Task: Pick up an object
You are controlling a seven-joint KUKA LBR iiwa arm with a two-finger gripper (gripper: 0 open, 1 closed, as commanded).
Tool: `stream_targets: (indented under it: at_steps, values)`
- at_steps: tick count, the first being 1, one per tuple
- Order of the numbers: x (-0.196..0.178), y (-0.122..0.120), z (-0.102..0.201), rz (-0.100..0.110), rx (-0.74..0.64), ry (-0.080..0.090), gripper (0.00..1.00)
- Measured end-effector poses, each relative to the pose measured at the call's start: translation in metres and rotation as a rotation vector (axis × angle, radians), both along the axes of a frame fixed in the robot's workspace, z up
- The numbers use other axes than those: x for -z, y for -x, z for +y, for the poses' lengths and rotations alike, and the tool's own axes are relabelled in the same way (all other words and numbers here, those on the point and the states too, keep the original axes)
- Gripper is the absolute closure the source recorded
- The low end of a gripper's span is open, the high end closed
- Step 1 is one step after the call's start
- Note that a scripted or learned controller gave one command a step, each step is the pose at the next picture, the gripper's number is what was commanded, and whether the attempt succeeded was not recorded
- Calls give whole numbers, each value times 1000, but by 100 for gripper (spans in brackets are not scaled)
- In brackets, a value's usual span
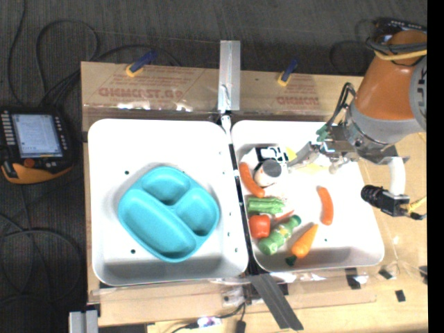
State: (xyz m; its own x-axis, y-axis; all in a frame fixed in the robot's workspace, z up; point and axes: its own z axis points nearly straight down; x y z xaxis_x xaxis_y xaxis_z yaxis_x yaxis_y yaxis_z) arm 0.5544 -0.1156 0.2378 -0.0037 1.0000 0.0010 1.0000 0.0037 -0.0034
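Camera view: both bins are seen from above at a slant, side by side on the surface.
Left bin: the left bin is occupied by a turquoise divided tray, which is lying tilted across the middle with three compartments visible.
Right bin: the right bin is seen to hold a cluster of toy food along its left half.
Orange pieces: a slim orange carrot is placed along the left wall; an orange chili-shaped piece is lying alone, well apart from the cluster, toward the right side; a fatter carrot is set near the front wall.
Green pieces: a ridged green vegetable is lying just below the middle, and a second green piece is touching the fat carrot's area.
Red piece: a red tomato-like piece is wedged between the green ones.
Round object: a white and dark round object is seen near the bin's back left, just beside the slim carrot.
Arm: the arm is reached in from the right, its orange band above the wrist.
Gripper: the gripper is positioned over the back of the right bin, near the round object.
Jaws: whether they are apart or together cannot be told, as the tips are blurred against the white floor.
Beside the surface: a handheld control pendant is lying on the dark floor to the left.
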Motion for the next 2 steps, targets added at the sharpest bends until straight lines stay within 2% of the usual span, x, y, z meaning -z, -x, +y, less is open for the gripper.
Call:
stream_targets:
  at_steps: [1, 2]
  values:
    - [56, 18, -70, 0, 35, 2, 0]
    - [113, 7, -87, -1, -213, -1, 0]
